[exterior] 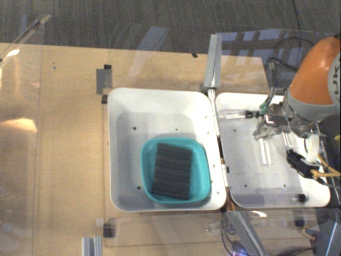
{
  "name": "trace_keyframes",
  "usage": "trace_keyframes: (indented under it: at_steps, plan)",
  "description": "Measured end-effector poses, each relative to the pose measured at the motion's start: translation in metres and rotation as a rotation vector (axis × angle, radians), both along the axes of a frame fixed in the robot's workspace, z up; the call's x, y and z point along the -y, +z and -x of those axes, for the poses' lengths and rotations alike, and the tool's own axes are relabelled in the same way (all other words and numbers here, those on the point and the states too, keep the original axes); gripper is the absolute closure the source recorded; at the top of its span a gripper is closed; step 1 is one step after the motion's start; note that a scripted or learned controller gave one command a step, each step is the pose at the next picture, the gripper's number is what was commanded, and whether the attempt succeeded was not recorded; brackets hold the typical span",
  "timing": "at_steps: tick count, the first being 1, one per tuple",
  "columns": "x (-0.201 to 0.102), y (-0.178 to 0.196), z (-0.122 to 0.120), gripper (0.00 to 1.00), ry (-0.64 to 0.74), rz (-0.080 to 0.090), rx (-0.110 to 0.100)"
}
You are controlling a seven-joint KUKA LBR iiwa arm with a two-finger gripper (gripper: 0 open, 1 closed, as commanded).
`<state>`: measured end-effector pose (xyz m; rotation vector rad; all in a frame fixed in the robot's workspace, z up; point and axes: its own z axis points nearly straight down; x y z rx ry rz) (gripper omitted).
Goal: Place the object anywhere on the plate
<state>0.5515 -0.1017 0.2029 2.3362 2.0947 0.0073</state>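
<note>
Right now, from my seat:

Bench (58, 159): bare wood around the two bins, so I have spare room on every side.

Arm (314, 79): it reaches in from the right, with the orange band over the right bin's far right corner.

Left bin (160, 103): it holds the plate against its near wall; the far half is open floor.

Right bin (240, 191): mostly open white floor, with the arm hanging over the right part.

Plate (201, 159): a teal dish with a raised rim, sitting just beside the wall between the bins.

Object (172, 170): a dark ribbed block, lying flat inside the plate and apart from the gripper.

Gripper (265, 152): hovering above the right bin's floor; I cannot tell how the jaws stand, and I see nothing between them.

Progress: I judge the placing done, since the block already rests on the plate; only backing away is left.
</note>
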Motion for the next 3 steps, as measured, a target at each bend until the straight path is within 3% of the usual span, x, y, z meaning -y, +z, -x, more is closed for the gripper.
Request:
trace_keyframes:
  at_steps: [1, 2, 3]
  plan:
    - [-0.051, 0.014, -0.015, 1.0, 0.11, 0.001, 0.0]
    - [-0.132, -0.018, 0.026, 1.0, 0.195, 0.0, -0.003]
    - [-0.153, -0.018, 0.02, 1.0, 0.274, 0.001, 0.0]
